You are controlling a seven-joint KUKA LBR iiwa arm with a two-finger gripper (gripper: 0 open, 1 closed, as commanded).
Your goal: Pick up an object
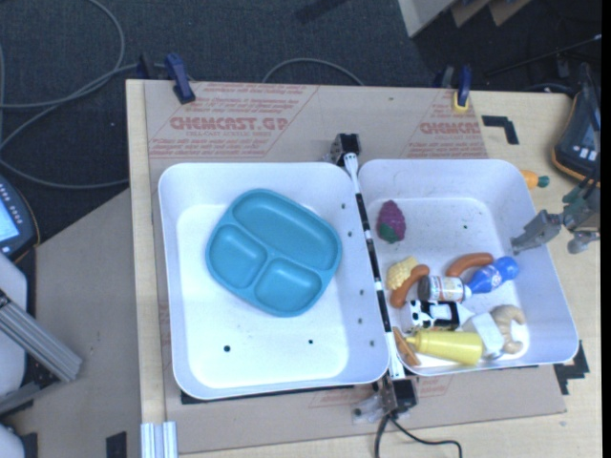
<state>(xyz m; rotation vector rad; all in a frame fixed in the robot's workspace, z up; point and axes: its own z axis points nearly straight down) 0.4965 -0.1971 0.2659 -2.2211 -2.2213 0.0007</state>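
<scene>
Divided plate (274,251) in the left bin (181,198), grape bunch (391,220) in the right bin (496,175) at its ten o'clock, bottle (447,345), sausage (470,262) and other toys clustered at six o'clock, gripper (544,229) at three o'clock.

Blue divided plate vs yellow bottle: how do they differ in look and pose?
The blue divided plate lies flat, alone in the left bin; the yellow bottle lies on its side in the right bin, crowded by other toys. The plate is far larger and has three compartments; the bottle is slim and cylindrical. Both look like plastic, and both sit apart from the end effector.
</scene>
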